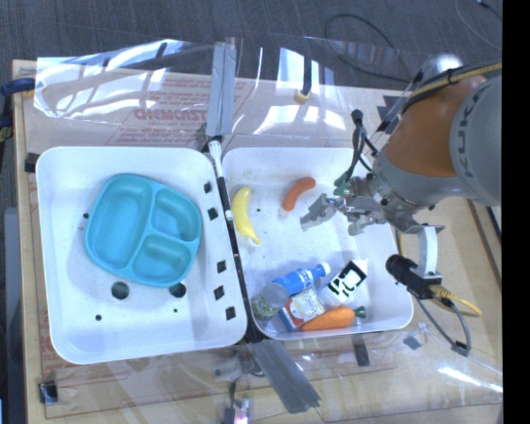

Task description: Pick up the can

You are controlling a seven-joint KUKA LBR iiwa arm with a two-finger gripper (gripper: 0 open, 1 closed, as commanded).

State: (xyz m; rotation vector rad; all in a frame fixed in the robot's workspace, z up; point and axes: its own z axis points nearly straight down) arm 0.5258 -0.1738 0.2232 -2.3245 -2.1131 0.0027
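the can [268, 304] lies nearest the camera, at the near-left corner of the right bin [274, 168], its round top showing, touching a small carton [306, 307]. a carrot [328, 319] lies along the near wall beside it, and a blue bottle [301, 279] slants just behind. farther back rest a banana [243, 215] by the divider and a sausage [298, 193]. the claw [329, 209] hangs over the bin's middle, fingers spread and grasping nothing. the can sits well apart from it, toward the near-left. judging from that, the coming move likely calls for a diagonal travel over the bottle, then a descent onto the can's upright body.
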